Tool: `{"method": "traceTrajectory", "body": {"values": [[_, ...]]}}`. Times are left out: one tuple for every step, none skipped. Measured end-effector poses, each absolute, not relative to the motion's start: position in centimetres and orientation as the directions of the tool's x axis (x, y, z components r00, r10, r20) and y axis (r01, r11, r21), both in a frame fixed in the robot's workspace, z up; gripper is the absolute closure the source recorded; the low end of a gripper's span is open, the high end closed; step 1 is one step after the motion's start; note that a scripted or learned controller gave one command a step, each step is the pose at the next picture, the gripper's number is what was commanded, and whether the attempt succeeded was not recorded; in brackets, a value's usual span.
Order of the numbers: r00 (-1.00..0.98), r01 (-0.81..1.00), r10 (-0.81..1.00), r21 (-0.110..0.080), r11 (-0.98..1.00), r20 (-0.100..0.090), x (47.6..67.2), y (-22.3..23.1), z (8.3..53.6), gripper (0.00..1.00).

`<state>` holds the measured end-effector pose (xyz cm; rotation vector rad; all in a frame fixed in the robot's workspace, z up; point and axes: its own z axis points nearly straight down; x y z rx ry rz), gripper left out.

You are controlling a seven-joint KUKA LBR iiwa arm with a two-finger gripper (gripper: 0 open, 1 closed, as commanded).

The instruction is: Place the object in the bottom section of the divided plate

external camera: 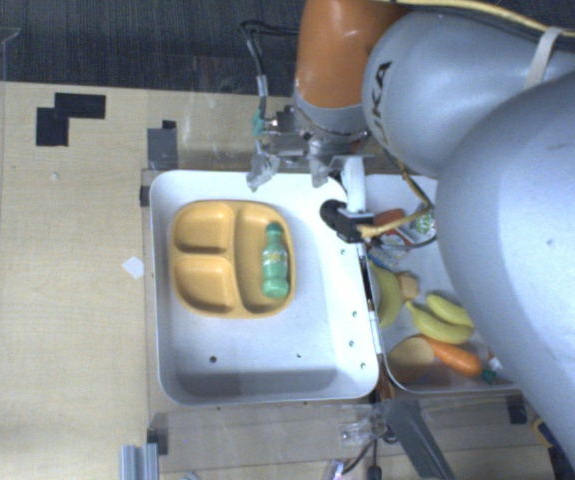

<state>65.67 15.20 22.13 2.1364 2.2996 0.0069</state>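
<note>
A yellow divided plate (pixel 203 236) lies in the left white bin (pixel 257 373), toward its back. A green bottle (pixel 275 260) lies lengthwise in the plate's long section, the one on the right in the camera view. The two smaller sections on the left hold nothing. My gripper (pixel 288 176) hangs over the back rim of the left bin, just beyond the plate's far edge and apart from the bottle. It is open, with nothing between its fingers (pixel 258 176).
The right bin (pixel 399 380) is mostly hidden under my arm. It holds yellow bananas (pixel 439 315), an orange carrot (pixel 455 356) and a few other pieces of toy food. Bare white floor lies in front of the plate.
</note>
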Motion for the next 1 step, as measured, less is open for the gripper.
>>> {"method": "traceTrajectory", "body": {"values": [[0.132,0.991,0.991,0.003,-0.132,0.001,66.93,8.83,18.54,0.00]]}}
